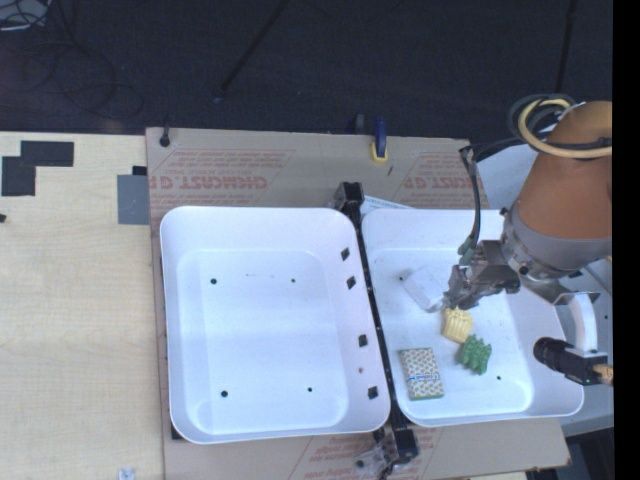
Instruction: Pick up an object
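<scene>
At the far left the pale wooden desk (70, 308) shows a few dark patches near its upper edge. Next to it lies a brown cardboard sheet (250, 173) with red printing, and on that sheet sit the two white bins. The left bin (185, 268) has only small dark dots on its floor. A row of black clips (360, 298) runs down the seam where the two bins meet.

In the right bin (545, 393) a small patterned box (422, 373) lies flat near the front wall. Just right of it and a little farther back is a yellow block (457, 324), and a green toy (476, 354) rests just beside the block, toward the front. A clear, pale piece (425, 288) lies behind the yellow block.

The hand (466, 290) hangs low over the right bin, right above the yellow block and next to the clear piece. I cannot tell how it is set, or whether it has anything. The arm (565, 193) fills the right side above the bin.
</scene>
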You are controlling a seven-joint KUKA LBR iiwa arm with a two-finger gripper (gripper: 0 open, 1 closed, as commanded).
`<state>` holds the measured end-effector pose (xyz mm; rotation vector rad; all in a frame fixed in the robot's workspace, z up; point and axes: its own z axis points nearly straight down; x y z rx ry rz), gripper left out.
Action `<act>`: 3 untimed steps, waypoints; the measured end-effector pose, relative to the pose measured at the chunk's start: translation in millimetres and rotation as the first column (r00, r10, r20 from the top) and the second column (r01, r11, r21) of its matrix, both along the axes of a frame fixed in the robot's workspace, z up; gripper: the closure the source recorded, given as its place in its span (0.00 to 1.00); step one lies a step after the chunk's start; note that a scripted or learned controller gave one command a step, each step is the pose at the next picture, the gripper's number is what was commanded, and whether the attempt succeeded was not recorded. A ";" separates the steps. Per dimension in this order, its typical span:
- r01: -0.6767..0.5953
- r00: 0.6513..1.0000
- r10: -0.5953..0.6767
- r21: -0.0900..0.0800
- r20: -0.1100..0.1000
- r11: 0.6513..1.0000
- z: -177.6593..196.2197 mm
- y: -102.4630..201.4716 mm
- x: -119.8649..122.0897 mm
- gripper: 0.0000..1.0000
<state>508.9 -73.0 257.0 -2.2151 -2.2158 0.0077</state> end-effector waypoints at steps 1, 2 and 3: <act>-0.006 1.000 0.006 -0.004 0.025 1.000 110.6 32.9 123.7 1.00; 0.006 1.000 -0.006 -0.003 0.002 1.000 80.8 -26.1 62.7 1.00; 0.006 1.000 -0.006 -0.002 -0.001 1.000 27.9 -65.9 -8.4 1.00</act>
